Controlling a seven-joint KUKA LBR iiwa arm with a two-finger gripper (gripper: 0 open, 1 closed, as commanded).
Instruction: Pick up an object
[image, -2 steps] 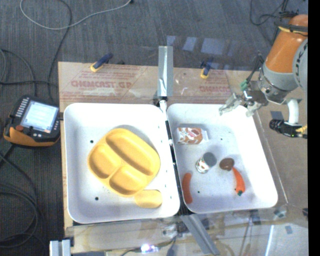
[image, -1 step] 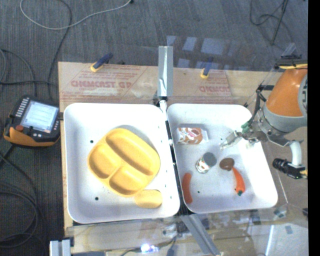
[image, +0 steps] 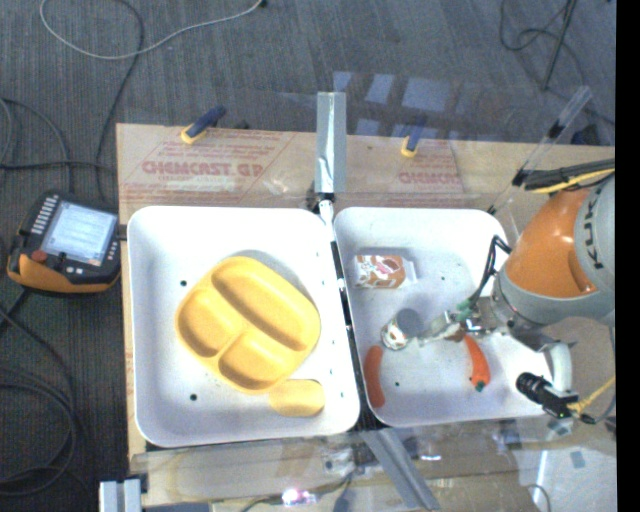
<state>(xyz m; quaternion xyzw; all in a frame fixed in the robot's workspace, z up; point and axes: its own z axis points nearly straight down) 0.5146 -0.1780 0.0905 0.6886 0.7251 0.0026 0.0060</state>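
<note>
We see the gripper (image: 462, 318) low in the right bin (image: 440, 228), by a metal spoon (image: 398, 331) and orange carrot (image: 478, 363); we cannot tell the fingers' state. A yellow tray (image: 250, 320) fills the left bin (image: 160, 240). The table (image: 150, 160) stands on grey carpet (image: 60, 110) strewn with cables; a pendant (image: 68, 243) lies left.

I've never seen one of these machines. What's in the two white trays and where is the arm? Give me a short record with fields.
Left bin: yellow divided tray; pale yellow piece at its near edge
Right bin: small printed packet; metal spoon; orange carrot-like piece; reddish sausage-like piece by the left wall
Arm: reaches in from the right, over the right bin
Gripper: low, between the spoon and the orange piece
Held object: none seen
</note>
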